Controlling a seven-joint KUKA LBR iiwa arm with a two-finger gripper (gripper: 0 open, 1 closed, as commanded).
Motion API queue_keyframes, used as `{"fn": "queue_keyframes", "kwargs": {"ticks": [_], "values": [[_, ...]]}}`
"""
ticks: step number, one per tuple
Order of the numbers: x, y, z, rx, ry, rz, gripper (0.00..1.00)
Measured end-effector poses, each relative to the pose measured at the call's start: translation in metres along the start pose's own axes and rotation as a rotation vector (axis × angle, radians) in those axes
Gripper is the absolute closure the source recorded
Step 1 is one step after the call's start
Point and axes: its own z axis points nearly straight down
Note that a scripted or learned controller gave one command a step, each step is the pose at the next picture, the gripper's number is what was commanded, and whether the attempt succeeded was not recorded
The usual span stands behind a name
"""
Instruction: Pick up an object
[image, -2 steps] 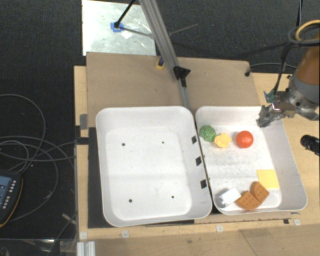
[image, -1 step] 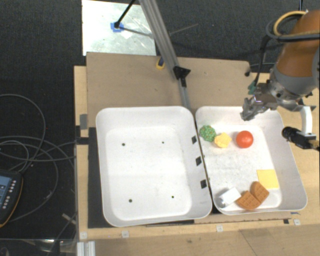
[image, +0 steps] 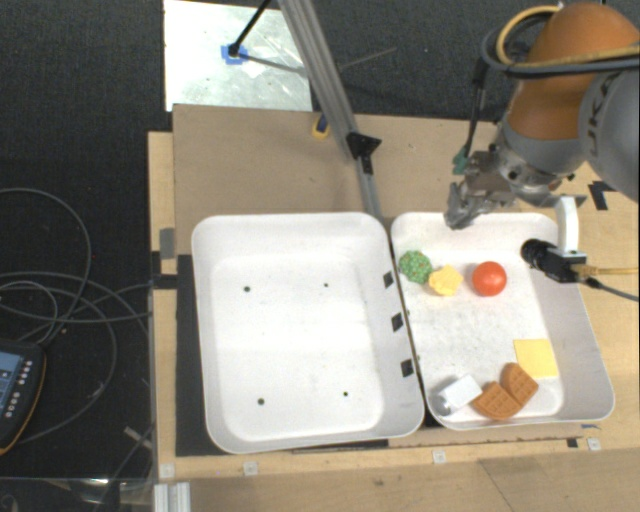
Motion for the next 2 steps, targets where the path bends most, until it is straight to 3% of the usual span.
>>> {"fn": "queue_keyframes", "kwargs": {"ticks": [1,2], "values": [[0.052,0.005,0.019,0.005,0.001,0.0,1.0],[0.103,0.03,0.032,0.002,0.001,0.0,1.0]]}}
